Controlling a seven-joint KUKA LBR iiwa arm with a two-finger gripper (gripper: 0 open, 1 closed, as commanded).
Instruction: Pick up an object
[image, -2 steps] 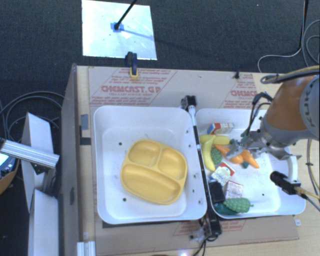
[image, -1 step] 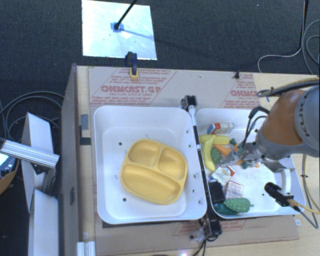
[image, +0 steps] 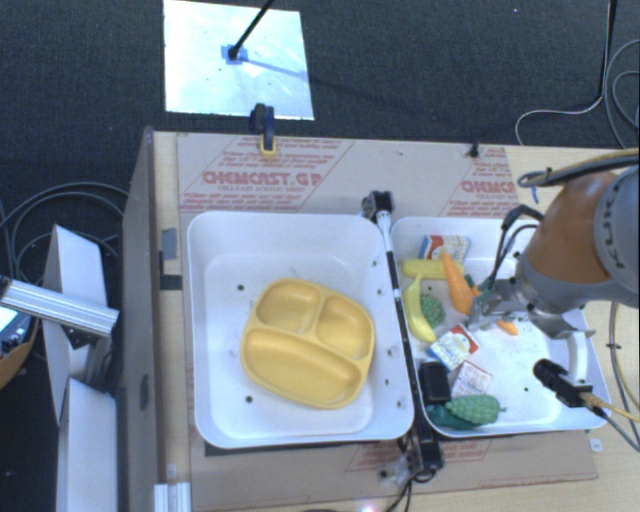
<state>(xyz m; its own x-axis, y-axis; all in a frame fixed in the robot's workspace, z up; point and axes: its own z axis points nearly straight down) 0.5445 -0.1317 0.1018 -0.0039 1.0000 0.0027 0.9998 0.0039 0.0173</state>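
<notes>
Bench: two white bins (image: 200, 330).
Left bin: one yellow tray (image: 308, 342).
Right bin: perhaps eight small items.
Gripper (image: 484, 312): grip state indeterminate.

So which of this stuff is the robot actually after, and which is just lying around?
Part of the job:
- end effector, low in the right bin
- carrot
- banana
- green toy
- small packets

Just lying about:
- yellow divided plate in the left bin
- clamp at the board's far edge
</notes>
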